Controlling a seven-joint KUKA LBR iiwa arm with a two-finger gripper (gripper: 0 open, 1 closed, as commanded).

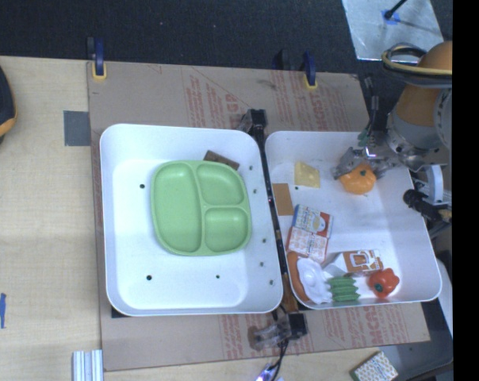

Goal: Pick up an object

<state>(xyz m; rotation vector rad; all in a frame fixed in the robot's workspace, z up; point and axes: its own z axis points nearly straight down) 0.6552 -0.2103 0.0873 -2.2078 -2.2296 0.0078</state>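
Note:
My gripper hangs over the far part of the right bin, its fingers open. A small orange fruit-like object lies right at the fingertips, touching or nearly touching them; I cannot see it lifted. Other loose items in this bin are a pale yellow wedge, a printed packet, a small orange box, a red pepper-like toy, a green piece and a white crumpled piece.
The left bin holds a green divided plate with a brown piece at its far edge. A brown strip lies along the right bin's left wall. The arm's grey body covers the right bin's far right corner.

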